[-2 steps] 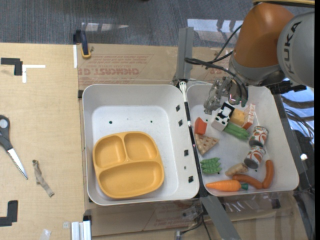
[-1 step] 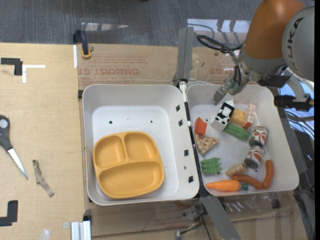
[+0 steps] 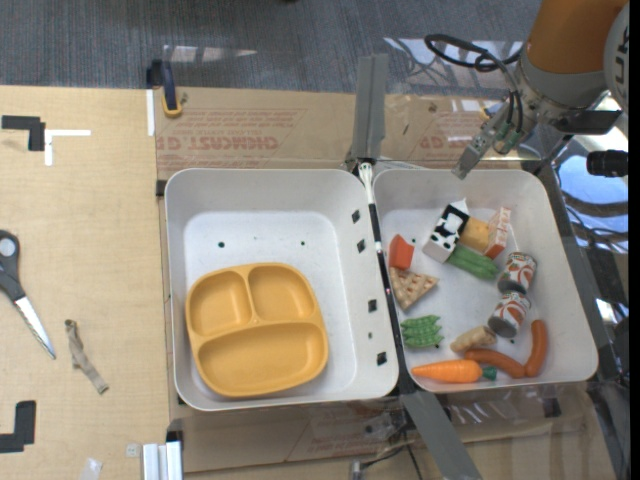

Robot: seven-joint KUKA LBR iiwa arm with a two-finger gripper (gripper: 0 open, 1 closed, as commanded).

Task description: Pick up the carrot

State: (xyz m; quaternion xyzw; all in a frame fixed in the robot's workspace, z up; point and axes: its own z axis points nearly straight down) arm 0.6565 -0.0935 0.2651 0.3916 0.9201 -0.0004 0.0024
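— What sits on the light wooden bench (image 3: 80, 268)?
— Two shallow white plastic bins: the left bin (image 3: 262, 208) and, touching its right wall, the right bin (image 3: 420, 198).
— And left of the left bin?
— Metal scissors (image 3: 20, 303), with a crumpled brownish strip (image 3: 85, 358) near them.

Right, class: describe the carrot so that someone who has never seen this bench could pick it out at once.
Look in the right-hand white bin, down at its near edge. The carrot lies flat there, just below the green pea pods and beside a red sausage. It alone is orange, tapered to a point, with a small green stub at its thick end.
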